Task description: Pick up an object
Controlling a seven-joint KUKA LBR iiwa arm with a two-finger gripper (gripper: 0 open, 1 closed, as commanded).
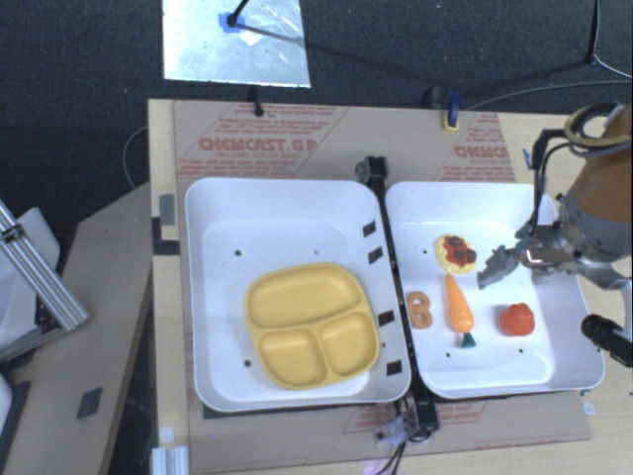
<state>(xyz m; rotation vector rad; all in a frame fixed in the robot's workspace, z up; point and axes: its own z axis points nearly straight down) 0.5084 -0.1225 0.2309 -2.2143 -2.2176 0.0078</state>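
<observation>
While claw [492, 267] state unclear, white bins [297, 201] sit on brown board [297, 137].

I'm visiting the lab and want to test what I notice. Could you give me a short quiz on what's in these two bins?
1. True or false: the yellow tray lies in the left bin.
2. Which item lies nearest the orange carrot? A) pretzel B) yellow tray C) metal sheet
3. Fill in: the gripper hangs over the ____ bin.

Key
1. True; it has three compartments.
2. A; the pretzel sits just left of the carrot, with the red tomato on its right.
3. Right; it sits beside the small pizza-like toy, with nothing visibly between its fingers.
</observation>
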